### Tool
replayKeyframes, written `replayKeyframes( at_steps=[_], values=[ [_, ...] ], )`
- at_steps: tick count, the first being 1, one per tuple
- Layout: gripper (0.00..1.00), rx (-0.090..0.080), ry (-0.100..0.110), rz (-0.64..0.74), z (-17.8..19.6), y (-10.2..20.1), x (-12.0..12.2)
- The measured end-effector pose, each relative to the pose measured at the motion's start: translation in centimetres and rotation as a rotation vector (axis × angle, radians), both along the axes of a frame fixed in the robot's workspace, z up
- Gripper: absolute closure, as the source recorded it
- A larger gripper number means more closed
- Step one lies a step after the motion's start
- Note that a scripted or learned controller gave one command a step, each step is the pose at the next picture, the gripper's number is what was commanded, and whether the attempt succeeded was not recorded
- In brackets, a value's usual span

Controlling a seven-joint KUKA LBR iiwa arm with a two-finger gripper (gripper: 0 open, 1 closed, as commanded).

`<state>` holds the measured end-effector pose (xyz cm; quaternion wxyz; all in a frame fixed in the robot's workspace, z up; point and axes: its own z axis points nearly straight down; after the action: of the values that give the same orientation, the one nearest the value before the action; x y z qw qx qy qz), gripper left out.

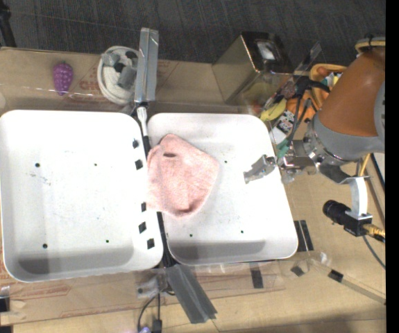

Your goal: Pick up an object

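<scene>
A crumpled pink cloth (180, 173) lies in the right bin (255, 234), against its left wall and partly over the divider between the bins. My gripper (258, 168) hangs over the right part of that bin, well to the right of the cloth and apart from it. Nothing is visible between its fingers. The grey arm with its orange band (352, 96) reaches in from the right edge.
The left bin (67, 248) stands beside the right one. Behind the bins sit a purple grape-like toy (62, 77), a white roll (118, 73), a metal post (145, 68) and a brown box (251, 64). Cables and tools clutter the back right (293, 99).
</scene>
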<state>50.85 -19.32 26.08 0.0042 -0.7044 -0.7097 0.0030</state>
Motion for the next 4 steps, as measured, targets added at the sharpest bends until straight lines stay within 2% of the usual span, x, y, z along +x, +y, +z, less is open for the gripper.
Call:
replayKeyframes(
  at_steps=[1,2,3,4],
  values=[
    [0.00,-0.001,0.001,-0.002,-6.6,6.3,6.6],
    [0.00,0.000,-0.004,0.078,-16.9,6.4,5.9],
    [1.00,0.002,0.003,0.084,-16.3,6.5,5.9],
    [1.00,-0.002,-0.001,-0.007,-16.2,9.1,6.3]
  ],
)
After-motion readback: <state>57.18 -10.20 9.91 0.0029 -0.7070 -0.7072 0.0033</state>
